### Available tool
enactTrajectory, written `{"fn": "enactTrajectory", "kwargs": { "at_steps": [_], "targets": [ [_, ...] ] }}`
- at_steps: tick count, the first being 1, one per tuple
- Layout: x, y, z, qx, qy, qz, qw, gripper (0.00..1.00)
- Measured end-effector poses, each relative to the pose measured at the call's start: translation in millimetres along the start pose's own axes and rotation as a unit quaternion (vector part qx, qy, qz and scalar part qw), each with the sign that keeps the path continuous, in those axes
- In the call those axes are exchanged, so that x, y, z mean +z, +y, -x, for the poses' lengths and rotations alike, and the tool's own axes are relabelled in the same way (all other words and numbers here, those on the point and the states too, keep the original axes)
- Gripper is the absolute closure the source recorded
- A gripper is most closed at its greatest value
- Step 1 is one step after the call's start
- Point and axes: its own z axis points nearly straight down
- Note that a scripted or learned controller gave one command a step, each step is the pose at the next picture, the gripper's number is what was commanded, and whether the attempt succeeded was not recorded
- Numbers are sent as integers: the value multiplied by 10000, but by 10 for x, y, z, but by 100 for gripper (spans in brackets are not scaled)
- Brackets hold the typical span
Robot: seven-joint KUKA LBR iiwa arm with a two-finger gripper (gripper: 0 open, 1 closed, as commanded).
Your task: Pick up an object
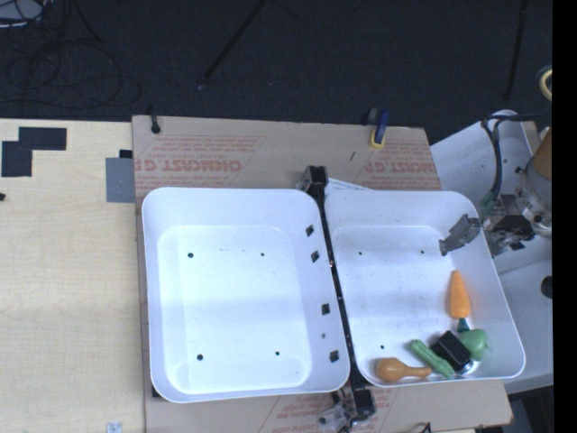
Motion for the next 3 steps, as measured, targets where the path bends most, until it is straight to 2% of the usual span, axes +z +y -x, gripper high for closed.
{"fn": "enactTrajectory", "kwargs": {
  "at_steps": [1, 2, 3],
  "targets": [
    [-1739, -642, 200, 22, -37, 89, 10000, 0],
    [-1735, 386, 209, -23, -14, 25, 10000, 0],
    [-1726, 983, 197, -25, -9, 16, 10000, 0]
  ]
}}
